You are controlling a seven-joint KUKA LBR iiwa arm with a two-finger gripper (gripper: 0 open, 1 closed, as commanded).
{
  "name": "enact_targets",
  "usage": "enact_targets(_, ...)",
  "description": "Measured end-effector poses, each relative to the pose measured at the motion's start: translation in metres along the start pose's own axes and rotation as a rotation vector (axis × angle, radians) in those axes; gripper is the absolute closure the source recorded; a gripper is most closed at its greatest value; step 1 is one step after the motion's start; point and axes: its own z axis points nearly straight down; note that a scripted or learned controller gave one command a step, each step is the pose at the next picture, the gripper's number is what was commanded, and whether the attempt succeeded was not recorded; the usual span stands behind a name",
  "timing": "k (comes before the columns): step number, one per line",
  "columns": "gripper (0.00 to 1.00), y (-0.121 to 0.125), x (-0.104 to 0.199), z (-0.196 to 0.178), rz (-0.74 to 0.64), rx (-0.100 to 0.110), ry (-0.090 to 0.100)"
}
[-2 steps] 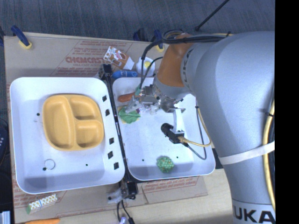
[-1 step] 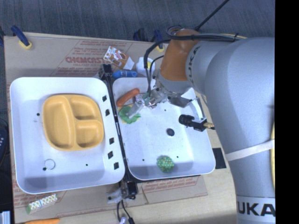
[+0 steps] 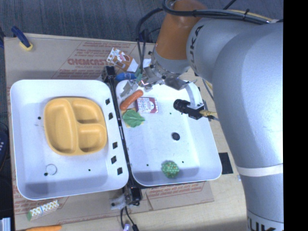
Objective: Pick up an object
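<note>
1. The gripper (image 3: 137, 83) is seen low over the far left corner of the right bin (image 3: 192, 148); whether it is open or closed cannot be told (the metal parts blur together), and nothing is seen held in it.
2. Just below it an orange carrot (image 3: 131, 100) is laid at a slant, with a dark red packet (image 3: 147, 105) beside it.
3. A green leaf (image 3: 133, 119) is found just past the carrot, nearer the camera.
4. Well away, at the right bin's near edge, a green ball (image 3: 170, 168) is seen.
5. In the left bin (image 3: 29, 177) a yellow divided tray (image 3: 75, 125) is set.
</note>
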Motion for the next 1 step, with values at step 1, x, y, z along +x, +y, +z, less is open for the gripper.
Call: enact_targets(1,0.00,-0.0035,-0.0064,0.0011,-0.157,0.004,0.002)
